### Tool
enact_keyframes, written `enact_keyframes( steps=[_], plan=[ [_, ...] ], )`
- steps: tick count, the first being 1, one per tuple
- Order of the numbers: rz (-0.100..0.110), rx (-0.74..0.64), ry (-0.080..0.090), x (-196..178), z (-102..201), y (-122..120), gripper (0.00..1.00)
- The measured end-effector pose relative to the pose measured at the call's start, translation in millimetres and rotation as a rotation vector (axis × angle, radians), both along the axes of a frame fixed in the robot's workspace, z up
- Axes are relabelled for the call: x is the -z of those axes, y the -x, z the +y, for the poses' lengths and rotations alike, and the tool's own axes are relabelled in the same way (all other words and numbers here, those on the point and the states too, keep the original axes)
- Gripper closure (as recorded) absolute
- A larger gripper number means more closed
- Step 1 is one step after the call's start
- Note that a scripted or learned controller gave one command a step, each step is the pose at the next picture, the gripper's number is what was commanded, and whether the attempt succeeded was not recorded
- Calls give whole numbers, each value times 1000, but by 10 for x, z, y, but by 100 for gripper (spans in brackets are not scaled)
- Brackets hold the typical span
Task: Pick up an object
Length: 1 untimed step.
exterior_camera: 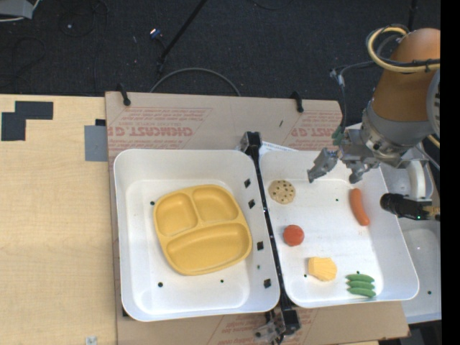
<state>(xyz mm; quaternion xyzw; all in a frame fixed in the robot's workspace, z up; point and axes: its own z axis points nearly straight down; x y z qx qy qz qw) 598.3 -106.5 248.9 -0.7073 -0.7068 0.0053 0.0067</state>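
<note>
Above right bin (402, 264) far edge, hand (340, 166) spread, gripping nothing; carrot (359, 207) just beside

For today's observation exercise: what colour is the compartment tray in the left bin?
Yellow: the moulded three-compartment plastic tray, seen best in the overhead camera view.

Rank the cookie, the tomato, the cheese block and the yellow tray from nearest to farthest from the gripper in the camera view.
From the gripper:
1. Cookie, just to its left in the right bin.
2. Tomato, below the cookie, mid-bin.
3. Cheese block, near the bin's front edge.
4. Yellow tray, across the divider in the left bin.
</note>
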Motion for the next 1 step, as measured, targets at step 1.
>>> enact_keyframes(
  steps=[1],
  plan=[
    [-13,-2,1,-80,0,-19,0]
  ],
)
